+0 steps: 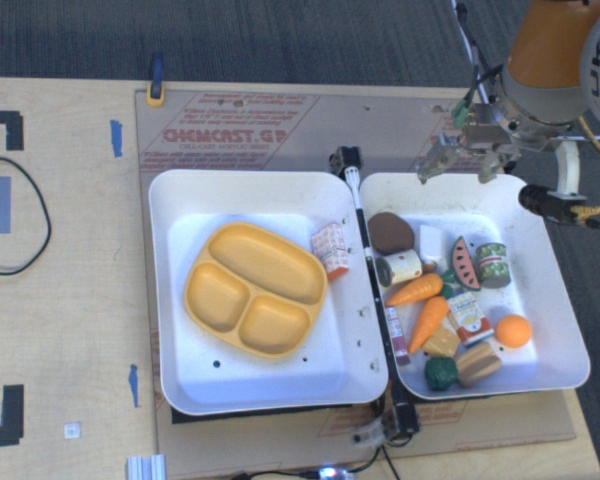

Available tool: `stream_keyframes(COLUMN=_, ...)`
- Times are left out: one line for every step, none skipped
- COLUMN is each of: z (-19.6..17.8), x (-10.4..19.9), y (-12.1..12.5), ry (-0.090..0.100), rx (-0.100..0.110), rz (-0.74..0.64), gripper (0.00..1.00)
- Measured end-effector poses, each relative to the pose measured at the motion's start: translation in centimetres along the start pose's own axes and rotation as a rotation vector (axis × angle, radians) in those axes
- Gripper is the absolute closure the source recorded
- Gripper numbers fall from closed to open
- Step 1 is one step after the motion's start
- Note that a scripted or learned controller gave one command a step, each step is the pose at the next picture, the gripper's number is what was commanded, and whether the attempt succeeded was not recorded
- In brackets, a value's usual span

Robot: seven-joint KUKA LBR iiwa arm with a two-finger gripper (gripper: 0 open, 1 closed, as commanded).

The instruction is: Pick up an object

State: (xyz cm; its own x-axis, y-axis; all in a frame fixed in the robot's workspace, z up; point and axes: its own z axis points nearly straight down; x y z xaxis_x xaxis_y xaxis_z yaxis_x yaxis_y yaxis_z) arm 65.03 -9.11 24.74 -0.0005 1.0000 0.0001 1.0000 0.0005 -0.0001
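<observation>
Nearest: green ball [441,373] and wooden block [477,362] at right bin's [565,313] front. Jaws [470,158] above that bin's far rim, seemingly spread, pinching nothing. Nothing lifted yet; descent, grip, lift all left. Counted: two carrots [425,308], one orange [514,330], one can [492,264], one melon slice [463,262]; left bin [170,298] with one yellow tray [254,288], one packet [331,248]

My one camera: fixed above desk [70,298], looking down at slant, mid distance; both white bins [170,298] in frame side by side, arm [555,38] entering from view's right, dark floor along top
</observation>
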Motion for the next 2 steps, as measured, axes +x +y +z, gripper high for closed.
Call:
stream_keyframes(z=11.2, x=-5.9, y=-8.3, ry=-0.001, rx=0.001, rz=0.002, gripper=0.0)
stream_keyframes(z=10.1, x=-5.8, y=-8.1, ry=-0.001, rx=-0.004, rz=0.001, gripper=1.0)
